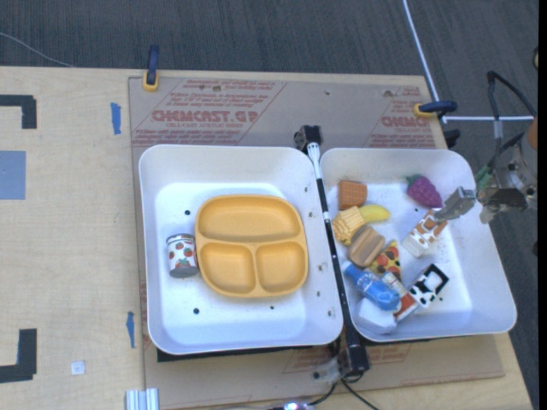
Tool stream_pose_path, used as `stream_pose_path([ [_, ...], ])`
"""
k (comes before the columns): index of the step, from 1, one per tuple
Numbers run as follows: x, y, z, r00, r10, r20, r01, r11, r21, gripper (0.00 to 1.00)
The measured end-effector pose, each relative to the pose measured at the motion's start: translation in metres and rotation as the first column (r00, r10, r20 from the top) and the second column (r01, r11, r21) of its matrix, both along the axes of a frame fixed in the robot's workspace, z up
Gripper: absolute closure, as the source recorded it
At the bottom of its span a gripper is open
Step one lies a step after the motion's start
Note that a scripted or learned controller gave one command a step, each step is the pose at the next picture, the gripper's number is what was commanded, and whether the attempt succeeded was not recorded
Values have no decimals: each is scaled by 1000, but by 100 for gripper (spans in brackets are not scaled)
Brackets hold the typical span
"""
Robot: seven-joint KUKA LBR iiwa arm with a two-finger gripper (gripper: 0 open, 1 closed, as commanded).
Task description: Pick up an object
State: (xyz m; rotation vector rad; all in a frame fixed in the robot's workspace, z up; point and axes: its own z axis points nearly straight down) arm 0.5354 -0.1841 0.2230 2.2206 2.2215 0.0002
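You'll see a yellow divided tray (251, 246) in the left bin (162, 178). A small printed can (181, 255) stands touching the tray's left edge.

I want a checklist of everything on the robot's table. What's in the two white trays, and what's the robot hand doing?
Surface: wooden bench under a cardboard sheet.
Job's things: right bin holds purple grapes, corn, a banana, a blue bottle and other toys.
Clutter: left bin holds a yellow divided plate and a small can.
Grippers: gripper over the right bin's far right side; finger state unclear.
Cables: white cable beyond the bench.
Surroundings: dark carpet; clamps on the cardboard.
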Motion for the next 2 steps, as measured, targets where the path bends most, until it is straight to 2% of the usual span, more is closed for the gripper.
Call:
stream_pose_path([
  [1, -23, 24, -127, 1000, 0, 2, 0, 1000, 1, 0],
  [2, -22, 25, -117, 1000, 0, 5, 0, 1000, 1, 100],
])
